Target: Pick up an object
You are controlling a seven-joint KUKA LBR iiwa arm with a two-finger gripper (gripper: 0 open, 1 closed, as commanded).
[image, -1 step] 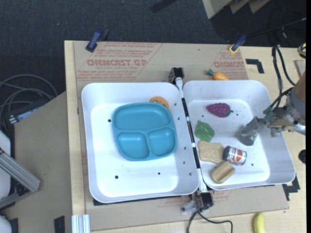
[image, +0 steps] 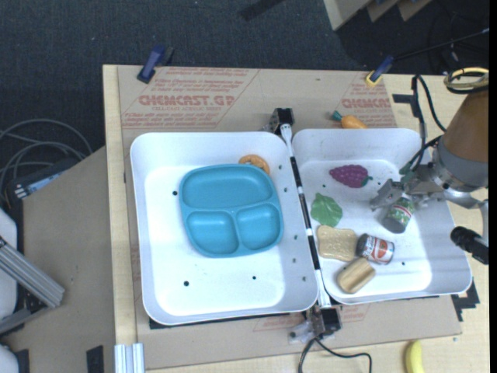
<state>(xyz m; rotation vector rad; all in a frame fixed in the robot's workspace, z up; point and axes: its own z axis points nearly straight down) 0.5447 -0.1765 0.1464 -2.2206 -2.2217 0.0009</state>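
Camera view looks down on two white bins side by side on a cardboard sheet. Nearest the lower edge, a yellow banana-like object (image: 414, 356) lies outside the bins on the bench, and a black cable (image: 326, 346) runs from the clip at the bins' shared front corner.

Inside the right bin (image: 443, 274), going from near to far: one tan bread roll (image: 356, 274), one small can with a red and white label (image: 377, 249) whose writing is too small to read, one flat slice of toast (image: 336, 242) just left of the can, one green leaf (image: 325, 209), one grey-green cylindrical can (image: 398, 215), and one bunch of purple grapes (image: 349, 176) near the far wall. That makes six items in this bin.

The gripper (image: 394, 198) sits low over the grey-green cylindrical can, its metal fingers on either side of the can's top; from this angle I cannot tell whether they are clamped on it or merely straddling it.

The left bin (image: 155, 278) holds one blue divided plate (image: 231, 210) with three compartments, and one orange ring-shaped pastry (image: 254, 162) just behind the plate's far right corner.

Beyond the bins, the cardboard sheet (image: 194, 95) carries red print reading "CHEMCAST" twice, once behind each bin, the right one partly cut off. One small carrot (image: 349, 120) lies just behind the right bin. Two clamps hold the far edge: a blue clamp (image: 154, 63) at left and a blue-and-yellow clamp (image: 379, 71) at right.
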